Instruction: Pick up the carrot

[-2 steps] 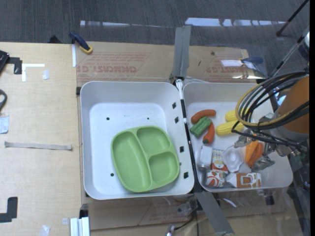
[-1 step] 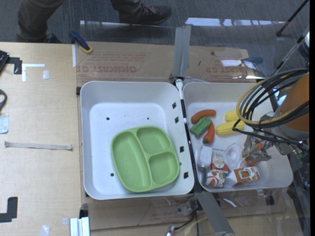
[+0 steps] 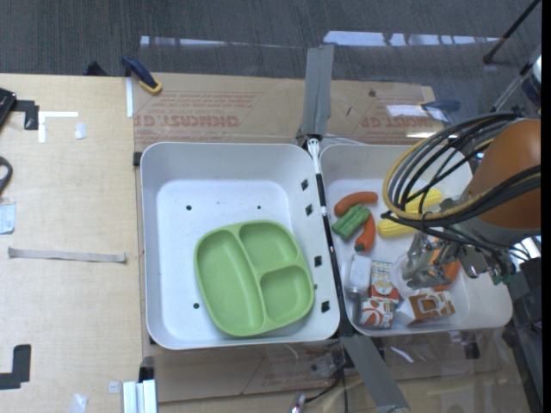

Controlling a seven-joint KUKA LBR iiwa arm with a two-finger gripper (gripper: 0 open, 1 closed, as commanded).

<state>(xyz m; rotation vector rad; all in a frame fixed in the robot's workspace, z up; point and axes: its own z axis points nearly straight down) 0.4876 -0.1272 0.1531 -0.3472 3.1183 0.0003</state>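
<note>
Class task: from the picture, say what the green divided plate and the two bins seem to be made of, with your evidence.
Green plate: likely matte moulded plastic, with even colour and rounded compartments. Bins: probably smooth white plastic, with thin walls and a faint sheen.

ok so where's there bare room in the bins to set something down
The left bin has bare floor along its far side and left wall, around the green divided plate. The right bin is crowded: sausage, carrot, corn and cartons cluster mid-bin, with the gripper over them. A bare strip runs along its far wall.
</note>
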